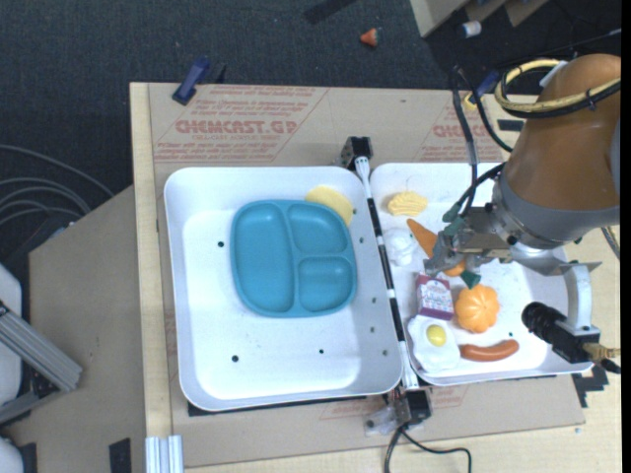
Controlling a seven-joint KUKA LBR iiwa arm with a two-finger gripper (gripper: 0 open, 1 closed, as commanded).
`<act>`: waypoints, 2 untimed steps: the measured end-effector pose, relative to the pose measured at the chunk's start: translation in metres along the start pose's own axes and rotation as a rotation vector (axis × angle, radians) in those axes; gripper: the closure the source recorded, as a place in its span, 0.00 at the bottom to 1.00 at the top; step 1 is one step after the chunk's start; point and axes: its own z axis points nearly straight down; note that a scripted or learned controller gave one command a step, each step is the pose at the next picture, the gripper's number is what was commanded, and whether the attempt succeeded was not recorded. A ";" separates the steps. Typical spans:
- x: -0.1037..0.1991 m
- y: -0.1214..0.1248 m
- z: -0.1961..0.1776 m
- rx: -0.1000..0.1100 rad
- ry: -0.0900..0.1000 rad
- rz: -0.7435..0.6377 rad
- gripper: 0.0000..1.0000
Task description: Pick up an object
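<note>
I see the right bin (552,363) crowded, little room between its walls: an orange (477,307), a sausage (487,350), a fried egg (435,336), a purple packet (435,294), a carrot (422,236) and a yellow piece (405,203). The gripper (455,257) hangs just above the packet and orange (grip state: I cannot tell). The left bin (197,353) holds a blue tray (292,256). Brown board (246,116) underlies both.

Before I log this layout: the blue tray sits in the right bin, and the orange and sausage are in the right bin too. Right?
Not quite. The camera view shows the blue tray in the left bin, not the right one. The orange and sausage are in the right bin.
</note>
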 end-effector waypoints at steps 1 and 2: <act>0.017 0.000 0.012 0.000 0.000 0.000 1.00; -0.015 0.000 0.024 0.000 -0.001 0.002 1.00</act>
